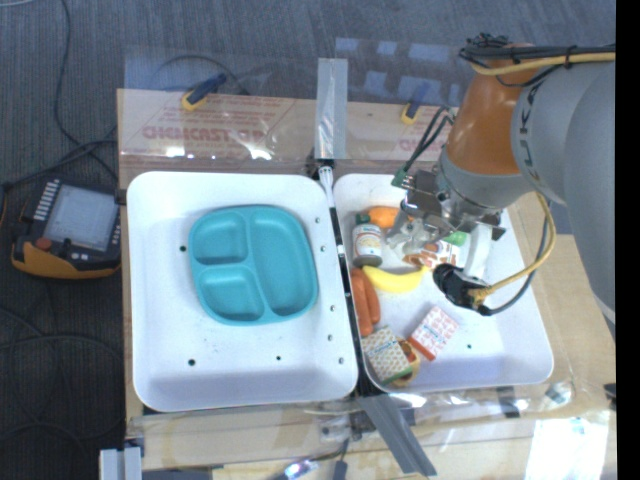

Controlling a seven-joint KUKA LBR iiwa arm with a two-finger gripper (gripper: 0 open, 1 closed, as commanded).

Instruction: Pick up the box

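The box [434, 332] is small, red and white, and lies flat in the right bin [510, 338] towards its front. My gripper [418, 232] hangs low over the back of that bin, above a heap of food items and well behind the box. It sits just right of a small jar [367, 240] and over the yellow banana [392, 279]. The orange band and grey wrist hide much of what lies under it.
Around the gripper lie an orange [383, 216], a carrot [365, 303] along the bin's left wall, and a sandwich-like item [390, 358] beside the box. The left bin [160, 348] holds a blue divided plate [252, 263]. A black cable [470, 293] loops below the wrist.
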